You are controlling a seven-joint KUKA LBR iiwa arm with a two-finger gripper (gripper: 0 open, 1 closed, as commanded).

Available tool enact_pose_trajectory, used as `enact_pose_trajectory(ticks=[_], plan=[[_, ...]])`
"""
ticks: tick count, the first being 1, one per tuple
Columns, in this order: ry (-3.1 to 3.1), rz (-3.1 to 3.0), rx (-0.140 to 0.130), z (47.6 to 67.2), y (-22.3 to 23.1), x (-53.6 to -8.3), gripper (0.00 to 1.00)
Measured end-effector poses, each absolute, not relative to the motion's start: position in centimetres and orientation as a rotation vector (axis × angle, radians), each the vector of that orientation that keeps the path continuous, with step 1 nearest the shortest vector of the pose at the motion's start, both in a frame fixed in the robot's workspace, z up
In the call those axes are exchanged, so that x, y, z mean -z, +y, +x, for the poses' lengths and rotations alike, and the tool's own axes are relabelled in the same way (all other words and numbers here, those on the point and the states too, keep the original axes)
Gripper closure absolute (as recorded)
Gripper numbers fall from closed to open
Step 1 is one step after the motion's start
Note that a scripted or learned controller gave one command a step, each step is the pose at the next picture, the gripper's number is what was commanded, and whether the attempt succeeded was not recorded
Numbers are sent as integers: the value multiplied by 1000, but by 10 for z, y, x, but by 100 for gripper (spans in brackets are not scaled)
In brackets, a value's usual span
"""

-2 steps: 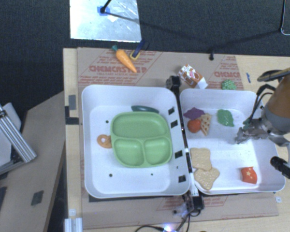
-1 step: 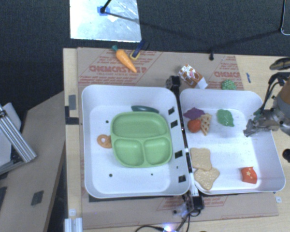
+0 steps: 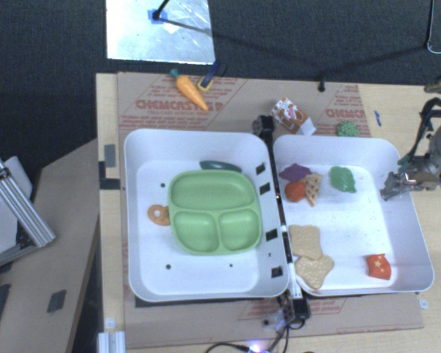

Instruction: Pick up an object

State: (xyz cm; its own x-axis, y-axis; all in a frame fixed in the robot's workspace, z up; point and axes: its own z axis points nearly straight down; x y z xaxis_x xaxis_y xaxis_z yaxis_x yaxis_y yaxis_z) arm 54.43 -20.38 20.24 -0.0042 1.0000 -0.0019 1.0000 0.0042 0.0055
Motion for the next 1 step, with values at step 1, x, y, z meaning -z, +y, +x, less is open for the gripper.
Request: enact_pose_trajectory(ticks=[1], plan=[[2224, 2214, -3, 545, -204, -225, 100]])
